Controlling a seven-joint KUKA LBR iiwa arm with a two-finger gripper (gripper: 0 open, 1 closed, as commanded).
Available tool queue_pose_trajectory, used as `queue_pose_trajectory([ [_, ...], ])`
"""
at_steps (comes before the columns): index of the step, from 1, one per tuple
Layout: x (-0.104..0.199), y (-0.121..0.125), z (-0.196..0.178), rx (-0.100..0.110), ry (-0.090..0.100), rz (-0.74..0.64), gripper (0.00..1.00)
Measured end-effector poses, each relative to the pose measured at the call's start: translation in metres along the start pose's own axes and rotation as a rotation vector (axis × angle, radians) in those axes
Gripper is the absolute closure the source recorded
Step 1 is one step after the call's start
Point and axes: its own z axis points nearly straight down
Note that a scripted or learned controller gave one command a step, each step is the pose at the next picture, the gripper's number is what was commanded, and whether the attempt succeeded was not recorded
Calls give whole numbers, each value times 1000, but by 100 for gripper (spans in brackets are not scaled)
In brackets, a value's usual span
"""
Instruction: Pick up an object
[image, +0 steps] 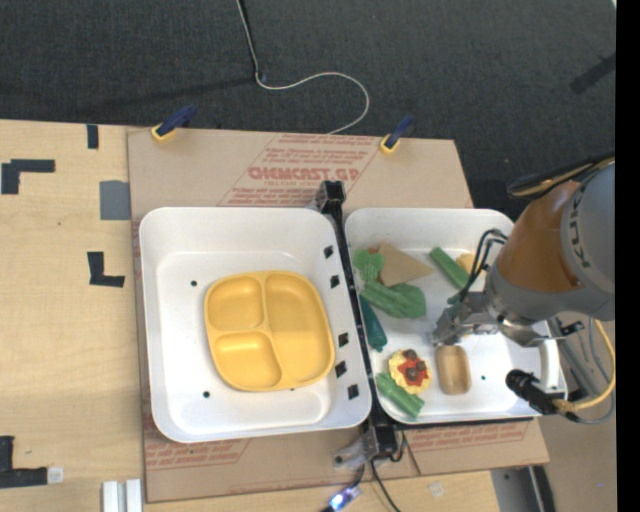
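**Arm working low in the right bin, over the toy food**

The grey arm with the orange band is reaching in from the right and bending down into the right-hand shallow white bin, which is where all the loose pieces are lying. Its two-finger gripper is hanging just above and touching, or nearly touching, the upper end of a small tan bread-roll-shaped toy. That roll looks like the likeliest target, since the wrist is pointing straight down at it. From this slanted angle the dark mechanism is hiding how the jaws are standing, so I cannot tell whether they are apart or closed, and nothing is visibly being gripped.

Just beside the roll, to its left, a round yellow toy with red topping is sitting, with a green ridged piece below it against the bin's front wall. Further up, green leafy plastic shapes are piled by the divider, a tan triangular wedge is resting behind them, and a green stick with a yellow end is lying near the back wall.

The left-hand white bin is holding a yellow three-compartment plastic plate, lying flat and well apart from the arm. The crowding on the right suggests any descent is needing care, as the neighbours are close enough to be nudged.
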Motion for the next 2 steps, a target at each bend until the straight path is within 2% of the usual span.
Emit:
queue_pose_trajectory([
  [2, -6, 7, -86, 2, 4, -1, 100],
])
